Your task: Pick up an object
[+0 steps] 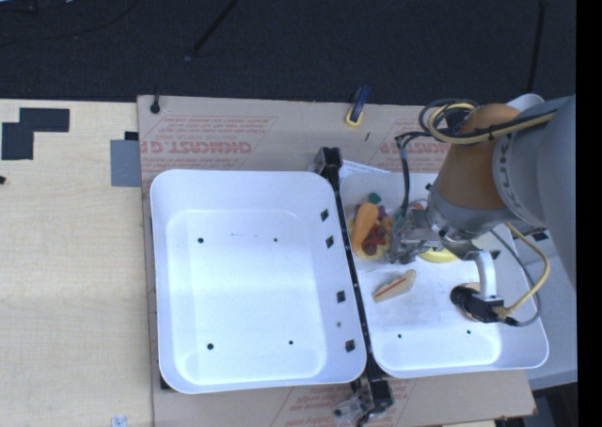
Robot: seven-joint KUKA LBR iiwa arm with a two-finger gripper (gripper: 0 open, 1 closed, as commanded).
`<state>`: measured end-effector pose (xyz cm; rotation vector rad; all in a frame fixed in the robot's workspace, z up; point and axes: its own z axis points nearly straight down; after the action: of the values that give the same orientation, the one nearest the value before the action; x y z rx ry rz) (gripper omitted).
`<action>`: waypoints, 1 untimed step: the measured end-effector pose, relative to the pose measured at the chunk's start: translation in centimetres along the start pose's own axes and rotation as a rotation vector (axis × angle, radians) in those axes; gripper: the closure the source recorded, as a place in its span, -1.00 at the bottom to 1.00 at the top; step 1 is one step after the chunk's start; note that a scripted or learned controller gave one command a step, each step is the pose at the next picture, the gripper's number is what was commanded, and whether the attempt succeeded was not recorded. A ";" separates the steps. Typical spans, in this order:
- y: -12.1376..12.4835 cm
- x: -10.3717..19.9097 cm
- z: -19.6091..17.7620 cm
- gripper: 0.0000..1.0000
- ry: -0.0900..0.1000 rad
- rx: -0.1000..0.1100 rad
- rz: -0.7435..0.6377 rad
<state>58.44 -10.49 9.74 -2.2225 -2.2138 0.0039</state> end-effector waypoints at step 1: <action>5.2 1.4 -3.5 1.00 -0.002 -0.008 -0.006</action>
<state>63.67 -9.11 13.17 -2.2207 -2.2252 -0.0030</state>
